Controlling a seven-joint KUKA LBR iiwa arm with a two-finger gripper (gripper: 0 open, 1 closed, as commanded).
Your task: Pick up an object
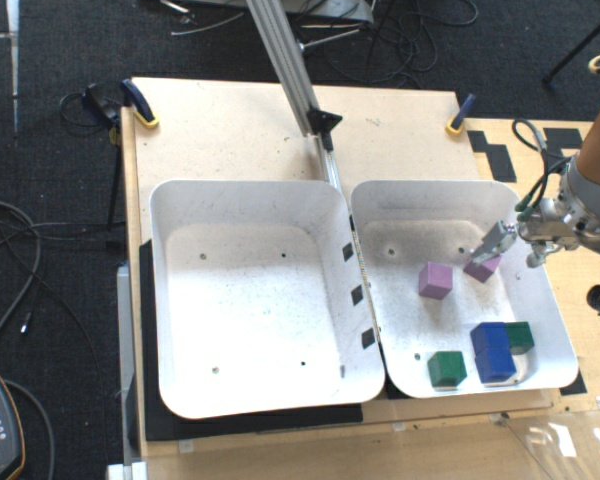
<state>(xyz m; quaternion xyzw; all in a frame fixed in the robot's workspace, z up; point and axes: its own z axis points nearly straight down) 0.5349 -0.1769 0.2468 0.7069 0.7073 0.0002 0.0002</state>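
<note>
A: Camera view, looking down at a slant. The arm is reaching in over the right edge of the surface (230, 118), with the pincer (497, 251) hanging over the far right part of the right bin (380, 203).

B: What is it doing with the purple block (482, 266)?

A: The block is sitting tilted right at the fingertips, and one grey finger (497, 238) is lying across its upper side. I am not seeing both fingers around it, so I cannot tell whether it is gripped or only touched. How wide the pincer stands I cannot tell either.

B: Anything else nearby?

A: A second purple cube (435, 280) is resting just beside it, toward the bin's middle. Near the bin's near right corner a blue block (493, 352) is touching a dark green block (519, 337), and a green cube (446, 368) is sitting a little apart along the near wall. The left bin (250, 298) is lying alongside.

B: Handling?

A: My judgement: these are looking like small, stiff, light blocks with flat faces, probably smooth enough to slide on the white floor. Nothing fragile. The best hold is across two opposite flat faces, near the block's middle. Tilted as the purple one is, a finger pressing on an edge could be squirting it sideways toward its neighbour or the right wall.
</note>
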